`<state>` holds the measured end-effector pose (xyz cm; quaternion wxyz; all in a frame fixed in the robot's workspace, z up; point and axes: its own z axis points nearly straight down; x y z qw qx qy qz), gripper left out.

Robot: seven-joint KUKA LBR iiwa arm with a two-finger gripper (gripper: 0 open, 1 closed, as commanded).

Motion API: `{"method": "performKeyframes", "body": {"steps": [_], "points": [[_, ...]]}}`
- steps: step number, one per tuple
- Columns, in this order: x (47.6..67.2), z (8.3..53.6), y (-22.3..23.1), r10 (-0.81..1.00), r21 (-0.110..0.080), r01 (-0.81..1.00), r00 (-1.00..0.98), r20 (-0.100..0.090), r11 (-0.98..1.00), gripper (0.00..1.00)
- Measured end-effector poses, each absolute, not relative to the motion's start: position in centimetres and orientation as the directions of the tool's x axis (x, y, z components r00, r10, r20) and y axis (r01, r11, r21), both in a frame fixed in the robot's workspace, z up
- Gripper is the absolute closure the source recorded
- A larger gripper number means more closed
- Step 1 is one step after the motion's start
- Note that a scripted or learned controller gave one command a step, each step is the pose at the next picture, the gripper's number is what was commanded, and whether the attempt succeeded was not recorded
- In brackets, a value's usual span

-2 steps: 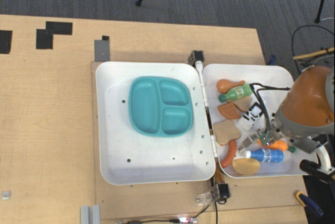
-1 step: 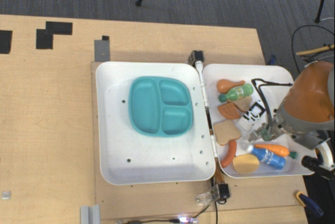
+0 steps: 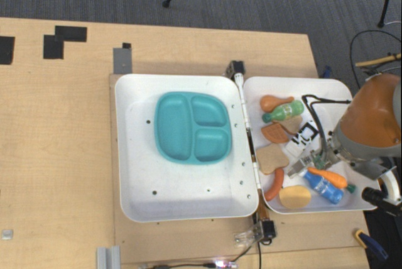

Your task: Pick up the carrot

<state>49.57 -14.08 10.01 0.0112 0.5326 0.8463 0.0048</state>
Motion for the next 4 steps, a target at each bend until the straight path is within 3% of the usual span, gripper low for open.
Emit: {"method": "performKeyframes", "body": {"steps": [1,2,3,4], "points": [[49.1,8.8,-15.7,0.926,0.01,0.926,-0.377,-0.003,0.377,0.0],[49.5,10.0,-15.7,0.926,0.02,0.925,-0.378,-0.011,0.379,1.0],[52.4,26.3,-20.8,0.872,0.016,0.872,-0.49,-0.021,0.49,1.0],[52.2,25.7,-20.5,0.871,0.007,0.871,-0.491,-0.009,0.492,0.0]]}}
